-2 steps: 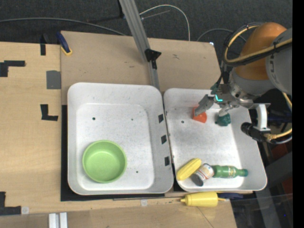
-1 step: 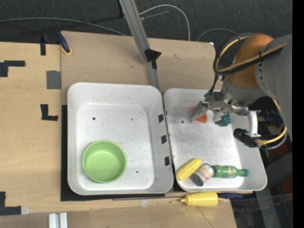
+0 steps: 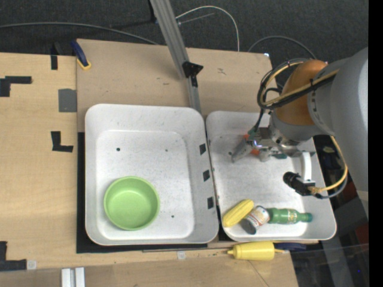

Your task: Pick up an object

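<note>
Yellow bottle (image 3: 254, 251): nearest the camera, lying on its side on the surface (image 3: 137, 76) just outside the right bin's front rim.
Right bin (image 3: 239, 184): shallow and white; its front edge holds a yellow corn-like piece (image 3: 238, 213), a small can (image 3: 256, 219) touching it, and a green bottle (image 3: 287, 216) lying flat beside the can. Any of these could serve as the object to pick.
Left bin (image 3: 119, 124): holds a green bowl (image 3: 131, 202) in its front left part, well apart from the arm.
Gripper (image 3: 256, 147): low over the back half of the right bin, with a small orange-red bit showing at its tip. Whether it is open or closed I cannot tell, nor whether that bit is an object or part of the tool.
Arm (image 3: 335, 100): grey with the orange band above the wrist, cables looping around it.
Risk, empty close: the three clustered items lie near the front rim, well apart from the tip, so a close here would likely catch nothing.
Risk, crowding: corn piece and can touch, so a grasp on one may nudge or drag the other.
Risk, rolling: bottle and can lie on their sides and could roll off a glancing touch.
Risk, rim: items sit near the front wall, which may block a finger.
Surface: pale wood with black tape marks at left, a slanted metal pole (image 3: 173, 34) rising behind the bins.
Room: dark floor beyond, with thin cables trailing.
</note>
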You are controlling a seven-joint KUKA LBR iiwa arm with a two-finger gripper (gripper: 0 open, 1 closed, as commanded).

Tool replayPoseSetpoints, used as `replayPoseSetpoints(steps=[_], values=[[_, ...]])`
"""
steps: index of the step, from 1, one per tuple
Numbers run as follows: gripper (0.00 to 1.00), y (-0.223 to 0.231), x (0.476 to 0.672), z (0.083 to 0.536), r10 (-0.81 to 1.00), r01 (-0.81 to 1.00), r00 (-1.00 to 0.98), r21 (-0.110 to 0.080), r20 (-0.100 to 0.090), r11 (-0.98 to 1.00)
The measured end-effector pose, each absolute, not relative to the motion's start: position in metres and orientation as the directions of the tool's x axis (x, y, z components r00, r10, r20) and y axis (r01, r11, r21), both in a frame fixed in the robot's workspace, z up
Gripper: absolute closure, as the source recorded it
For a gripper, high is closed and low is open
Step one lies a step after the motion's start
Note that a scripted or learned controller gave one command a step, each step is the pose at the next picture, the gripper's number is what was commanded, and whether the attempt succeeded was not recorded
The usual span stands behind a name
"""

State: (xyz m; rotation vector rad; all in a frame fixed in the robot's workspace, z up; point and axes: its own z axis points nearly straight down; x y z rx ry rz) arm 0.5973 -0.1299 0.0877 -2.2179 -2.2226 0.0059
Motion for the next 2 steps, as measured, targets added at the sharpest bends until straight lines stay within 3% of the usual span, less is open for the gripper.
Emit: replayPoseSetpoints(steps=[1,2], values=[[1.0,-0.129,0.598,0.1,1.0,1.0,-0.003,-0.003,0.0,0.003],[1.0,-0.128,0.59,0.157,1.0,1.0,-0.001,0.004,-0.001,0.001]])
